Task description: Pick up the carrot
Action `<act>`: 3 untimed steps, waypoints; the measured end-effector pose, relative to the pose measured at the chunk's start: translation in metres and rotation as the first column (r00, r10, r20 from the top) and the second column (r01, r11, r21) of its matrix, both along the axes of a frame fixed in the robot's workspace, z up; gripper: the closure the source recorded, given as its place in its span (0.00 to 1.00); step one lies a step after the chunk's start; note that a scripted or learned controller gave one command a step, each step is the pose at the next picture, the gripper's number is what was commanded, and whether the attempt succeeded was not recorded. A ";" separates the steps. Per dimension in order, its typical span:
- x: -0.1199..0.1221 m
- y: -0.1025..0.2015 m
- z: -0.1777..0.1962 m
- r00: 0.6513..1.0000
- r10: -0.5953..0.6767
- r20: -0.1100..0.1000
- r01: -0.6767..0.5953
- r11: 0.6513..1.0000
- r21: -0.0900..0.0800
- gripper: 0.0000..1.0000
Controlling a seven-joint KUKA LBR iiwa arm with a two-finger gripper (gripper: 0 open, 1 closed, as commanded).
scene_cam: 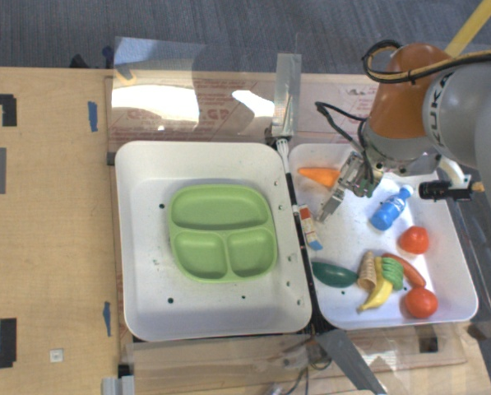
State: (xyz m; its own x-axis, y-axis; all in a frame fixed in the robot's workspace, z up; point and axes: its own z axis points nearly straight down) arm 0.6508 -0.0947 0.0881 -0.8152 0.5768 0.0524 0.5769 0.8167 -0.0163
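I judge this the approach step. The carrot (319, 174) lies in the upper left corner of the right bin (459, 262), tip pointing left. My gripper (337, 197) hangs just beside its right end, fingers spread and nothing between them. Next I must shift slightly up-left, straddle the carrot, then close.

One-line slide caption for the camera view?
Gripper hovers beside the carrot in the right bin; green tray sits in the left bin.
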 end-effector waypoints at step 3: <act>0.014 -0.075 0.006 0.471 -0.881 0.050 0.882 0.471 -0.022 0.00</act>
State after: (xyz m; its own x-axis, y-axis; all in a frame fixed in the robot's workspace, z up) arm 0.6653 -0.1699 0.0936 0.1244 0.9922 -0.0013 0.9922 -0.1244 -0.0053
